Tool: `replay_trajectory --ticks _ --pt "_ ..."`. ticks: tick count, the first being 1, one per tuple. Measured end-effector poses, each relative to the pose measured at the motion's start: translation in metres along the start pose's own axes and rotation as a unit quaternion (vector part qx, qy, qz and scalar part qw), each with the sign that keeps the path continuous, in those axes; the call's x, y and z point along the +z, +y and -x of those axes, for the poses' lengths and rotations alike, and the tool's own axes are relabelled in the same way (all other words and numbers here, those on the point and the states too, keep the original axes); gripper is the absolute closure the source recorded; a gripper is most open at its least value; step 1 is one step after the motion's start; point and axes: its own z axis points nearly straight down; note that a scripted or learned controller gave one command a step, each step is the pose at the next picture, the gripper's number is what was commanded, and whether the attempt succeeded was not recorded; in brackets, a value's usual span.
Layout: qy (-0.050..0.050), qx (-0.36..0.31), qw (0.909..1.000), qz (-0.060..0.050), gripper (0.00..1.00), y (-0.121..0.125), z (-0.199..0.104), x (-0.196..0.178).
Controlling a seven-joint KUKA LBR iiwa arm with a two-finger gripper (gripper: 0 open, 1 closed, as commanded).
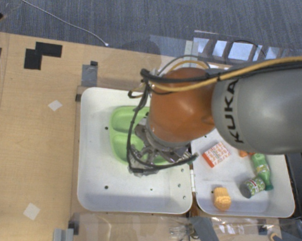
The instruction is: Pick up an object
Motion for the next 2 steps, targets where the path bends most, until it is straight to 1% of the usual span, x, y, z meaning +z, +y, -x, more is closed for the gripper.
replay_trajectory --ticks 1,2 --pt "0.0 -0.137 0.9906 0.001 1.0 0.021 0.002 -0.004" --pt "0.001 -0.414 0.9105 0.001 1.0 0.006 -0.023 0.007"
